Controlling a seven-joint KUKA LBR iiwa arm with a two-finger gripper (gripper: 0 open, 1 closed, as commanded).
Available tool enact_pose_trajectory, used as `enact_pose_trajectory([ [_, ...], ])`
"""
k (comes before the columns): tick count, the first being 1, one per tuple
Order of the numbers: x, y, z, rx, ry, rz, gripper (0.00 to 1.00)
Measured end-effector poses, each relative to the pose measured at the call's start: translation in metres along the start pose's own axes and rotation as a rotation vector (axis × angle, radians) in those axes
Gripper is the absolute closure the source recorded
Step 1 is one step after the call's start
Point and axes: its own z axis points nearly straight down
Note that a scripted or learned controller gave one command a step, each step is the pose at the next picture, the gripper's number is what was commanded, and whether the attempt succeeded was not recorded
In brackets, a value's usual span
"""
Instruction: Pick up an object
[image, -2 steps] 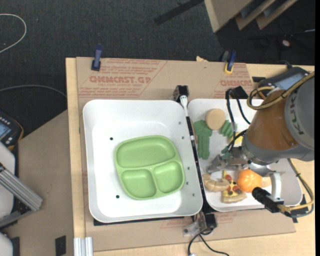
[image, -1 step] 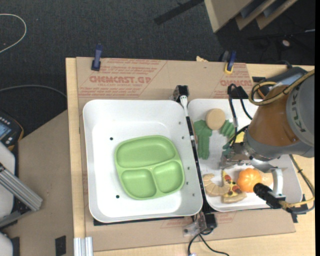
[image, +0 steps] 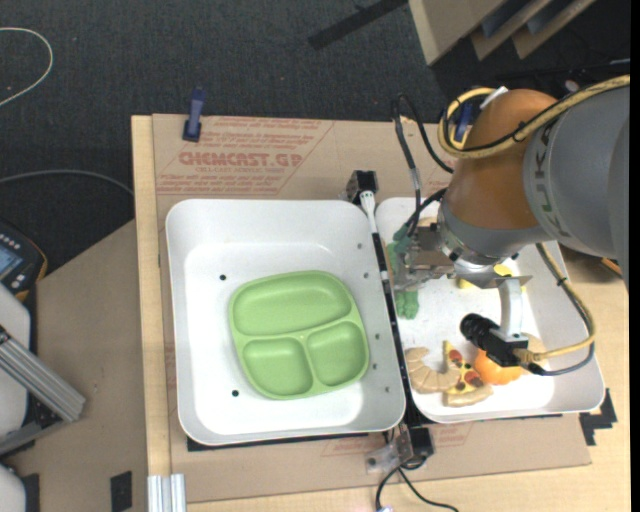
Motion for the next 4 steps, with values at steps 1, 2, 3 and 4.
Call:
enact_pose_trajectory([
  [1, -0.005, -0.002, -0.005, 0.008, -0.001, 0.009, 1.0],
  [2, 0.094, -0.029, -0.081, 0.003, 0.004, -0.003, 1.0],
  [3, 0.056, -0.008, 0.01, 0.017, -0.002, 0.013, 1.0],
  [4, 0.19, -0.036, -0.009, 0.01, 0.003, -0.005, 1.0],
])
